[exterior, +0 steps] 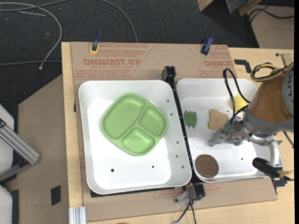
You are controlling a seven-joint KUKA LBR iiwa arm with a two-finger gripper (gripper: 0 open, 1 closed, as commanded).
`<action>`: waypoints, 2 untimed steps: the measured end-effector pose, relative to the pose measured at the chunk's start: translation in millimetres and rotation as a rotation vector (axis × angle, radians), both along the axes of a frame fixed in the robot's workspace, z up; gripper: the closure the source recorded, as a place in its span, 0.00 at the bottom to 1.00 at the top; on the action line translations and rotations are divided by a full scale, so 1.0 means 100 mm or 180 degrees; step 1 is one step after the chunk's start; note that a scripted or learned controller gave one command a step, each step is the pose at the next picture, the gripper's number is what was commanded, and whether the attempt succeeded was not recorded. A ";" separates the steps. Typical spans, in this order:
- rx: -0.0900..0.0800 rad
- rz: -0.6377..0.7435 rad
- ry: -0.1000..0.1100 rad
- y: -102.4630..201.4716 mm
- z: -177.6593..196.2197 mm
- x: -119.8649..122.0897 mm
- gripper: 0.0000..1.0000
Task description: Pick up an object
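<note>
A: What is lying in the left bin (pixel 88 125)?

B: A green divided plate (pixel 134 123) is sitting in its middle.

A: And the right bin (pixel 198 88)?

B: The tool (pixel 219 136) is reaching low into it, just beside a tan piece (pixel 216 119); its spread I cannot tell. A green ridged piece (pixel 190 118) is lying near the left wall, a brown round disc (pixel 206 165) at the front edge.

One fixed camera looks down at a slant on the two shallow white plastic bins (pixel 88 125), from moderately far above them.
</note>
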State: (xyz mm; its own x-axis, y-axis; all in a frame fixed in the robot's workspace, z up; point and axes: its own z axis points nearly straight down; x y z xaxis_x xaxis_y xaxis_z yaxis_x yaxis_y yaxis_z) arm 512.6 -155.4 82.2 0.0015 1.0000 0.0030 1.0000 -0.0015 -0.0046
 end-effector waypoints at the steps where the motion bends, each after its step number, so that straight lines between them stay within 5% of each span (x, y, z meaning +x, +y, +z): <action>1: -0.0005 0.0000 -0.0018 0.00 0.14 0.01 1.00; 2: -0.0015 0.0010 -0.0036 0.00 0.78 0.04 1.00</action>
State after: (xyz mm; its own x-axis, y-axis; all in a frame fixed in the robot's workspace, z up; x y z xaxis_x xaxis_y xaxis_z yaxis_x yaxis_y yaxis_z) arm 516.2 -155.1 160.2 -0.0015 1.0000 -0.0018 1.0000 0.0016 0.0068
